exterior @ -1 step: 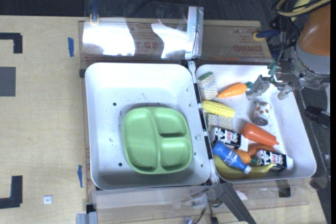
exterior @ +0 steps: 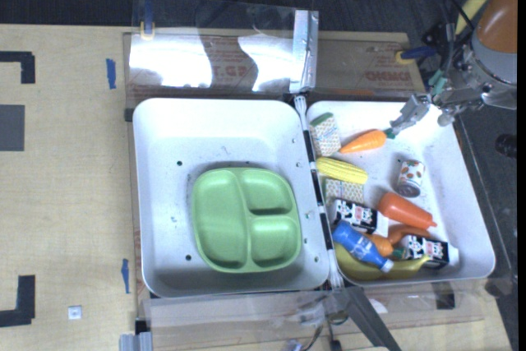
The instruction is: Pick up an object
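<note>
Orange carrot [exterior: 364, 141] sits at the back of the right bin [exterior: 472, 201], and the gripper [exterior: 419, 113] hangs just beside it, probably lining up a grab. Can't tell its state. Green tray [exterior: 245, 218] has the left bin [exterior: 164, 144] to itself.

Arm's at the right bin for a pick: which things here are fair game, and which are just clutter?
Job things:
pincer, at the right bin's far edge
carrot, nearest it
corn
can
blue bottle
banana

Lying about:
green tray in the left bin
blue tape on the bench
</note>
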Robot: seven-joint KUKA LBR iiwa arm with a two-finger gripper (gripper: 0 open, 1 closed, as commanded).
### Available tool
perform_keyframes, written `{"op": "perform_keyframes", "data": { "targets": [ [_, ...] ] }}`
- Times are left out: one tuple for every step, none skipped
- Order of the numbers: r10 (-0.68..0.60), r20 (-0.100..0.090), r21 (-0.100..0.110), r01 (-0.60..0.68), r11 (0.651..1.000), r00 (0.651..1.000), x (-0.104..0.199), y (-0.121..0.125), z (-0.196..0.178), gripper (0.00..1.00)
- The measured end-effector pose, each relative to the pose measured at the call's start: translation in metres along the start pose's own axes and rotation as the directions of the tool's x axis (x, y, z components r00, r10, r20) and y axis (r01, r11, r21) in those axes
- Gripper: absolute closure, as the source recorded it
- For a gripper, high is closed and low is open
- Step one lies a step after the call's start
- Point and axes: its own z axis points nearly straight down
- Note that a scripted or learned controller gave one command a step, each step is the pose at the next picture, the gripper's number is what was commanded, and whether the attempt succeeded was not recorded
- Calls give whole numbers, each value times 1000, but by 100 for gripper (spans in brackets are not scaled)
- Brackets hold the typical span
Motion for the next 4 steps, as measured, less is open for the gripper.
{"op": "perform_keyframes", "data": {
  "targets": [
    [-132,-3,3,132,991,991,-1,16,125,0],
    [-345,6,-7,345,938,938,4,49,170,0],
    [-348,4,-2,348,937,937,-9,72,176,0],
    [-349,22,-14,349,937,937,-13,76,160,100]
  ]
}}
